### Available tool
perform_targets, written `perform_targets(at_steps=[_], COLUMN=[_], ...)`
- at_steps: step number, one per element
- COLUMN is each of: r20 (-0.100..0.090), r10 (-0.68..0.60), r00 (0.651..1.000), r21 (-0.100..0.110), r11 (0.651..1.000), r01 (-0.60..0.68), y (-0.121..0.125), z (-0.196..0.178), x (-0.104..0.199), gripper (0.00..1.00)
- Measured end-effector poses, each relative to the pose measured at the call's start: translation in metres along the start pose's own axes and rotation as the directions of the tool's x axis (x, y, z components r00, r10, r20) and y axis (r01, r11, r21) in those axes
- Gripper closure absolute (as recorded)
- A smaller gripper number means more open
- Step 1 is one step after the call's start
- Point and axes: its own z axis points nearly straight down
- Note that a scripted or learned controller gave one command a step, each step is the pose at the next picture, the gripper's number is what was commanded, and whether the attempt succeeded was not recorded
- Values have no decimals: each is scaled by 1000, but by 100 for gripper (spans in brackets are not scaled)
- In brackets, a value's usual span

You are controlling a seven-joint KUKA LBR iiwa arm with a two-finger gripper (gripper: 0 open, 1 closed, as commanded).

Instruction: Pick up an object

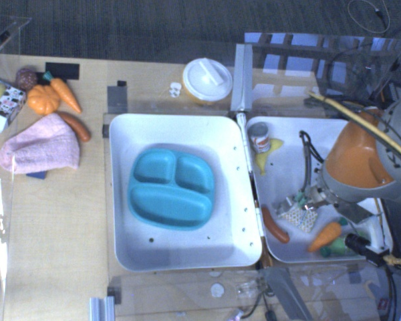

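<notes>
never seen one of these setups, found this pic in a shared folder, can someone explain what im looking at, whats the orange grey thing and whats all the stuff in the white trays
One camera, fixed above a bench, looks down at a slant. The grey and orange shape on the right is a robot arm; its grasping tool hangs low in the right white bin, over a small speckled packet. I cannot tell whether it grips anything. That bin also contains a toy sausage, a toy carrot and a small tin can. The left white bin holds a blue divided plastic plate. On the bench at left lie a pink cloth and more toy food. The arm is supposed to pick something up.
</notes>
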Motion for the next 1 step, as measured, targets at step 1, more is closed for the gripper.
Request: perform_targets(at_steps=[1], r20=[-8], r10=[208], r00=[978], r21=[26], r11=[978], r01=[-207], y=[41], z=[-85], x=[22], gripper=[100])
